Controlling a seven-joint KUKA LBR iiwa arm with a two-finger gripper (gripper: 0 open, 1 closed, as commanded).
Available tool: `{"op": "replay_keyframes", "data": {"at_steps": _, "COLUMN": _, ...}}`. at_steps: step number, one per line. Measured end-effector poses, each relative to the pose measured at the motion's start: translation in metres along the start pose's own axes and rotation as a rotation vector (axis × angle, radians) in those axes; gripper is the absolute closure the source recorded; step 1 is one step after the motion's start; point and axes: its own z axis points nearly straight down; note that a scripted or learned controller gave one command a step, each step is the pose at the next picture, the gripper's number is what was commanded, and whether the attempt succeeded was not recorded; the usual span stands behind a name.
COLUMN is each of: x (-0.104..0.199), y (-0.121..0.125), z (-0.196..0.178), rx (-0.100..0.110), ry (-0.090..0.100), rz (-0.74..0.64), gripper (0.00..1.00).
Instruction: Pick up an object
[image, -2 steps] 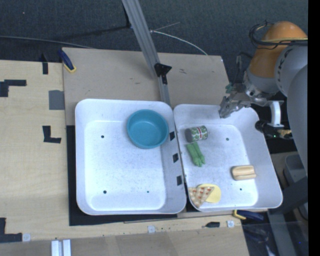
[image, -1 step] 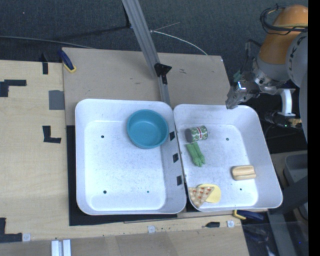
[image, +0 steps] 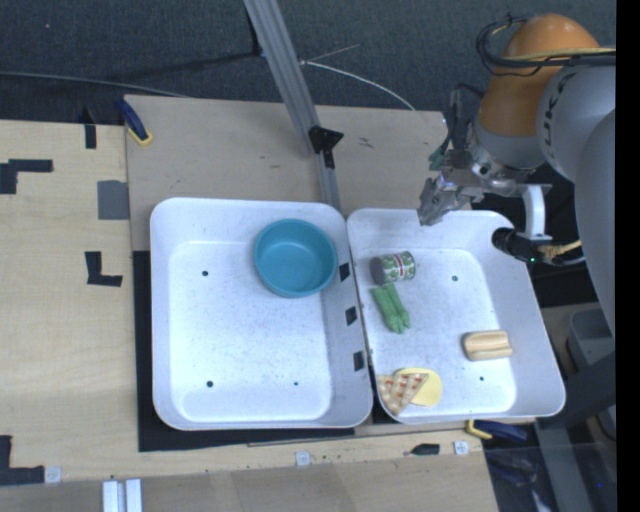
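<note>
**Claw above the right bin's far rim, nothing in it that I can see**

From my feed, the claw (image: 437, 208) hangs over the far edge of the right bin (image: 520, 300), a dark metallic cluster below the arm's (image: 560, 100) glossy orange band. I cannot tell whether it is spread or closed (the tips merge into one grey shape from this angle), and I see no object between them.

The right bin is shallow white plastic with rounded corners and a speckled floor. Four things lie in it. A small can (image: 396, 267) lies on its side near the left wall, a short cylinder with a green label and silvery end. Just below it sits a green pod-like piece (image: 392, 308), elongated and lumpy. Toward the right wall rests a tan bread-roll shape (image: 487, 345), smooth and rounded. At the near left corner lies a yellow wedge with a waffle-like grid (image: 409, 388).

The left bin (image: 200, 380) holds a blue bowl (image: 294, 258), round and matte, near its far right corner. Both bins sit on a pale wooden tabletop (image: 60, 350).
</note>
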Motion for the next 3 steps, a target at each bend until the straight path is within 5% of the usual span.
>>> {"op": "replay_keyframes", "data": {"at_steps": 3, "x": 0.154, "y": 0.004, "z": -0.013, "rx": -0.001, "ry": 0.001, "rz": -0.002, "gripper": 1.00}}
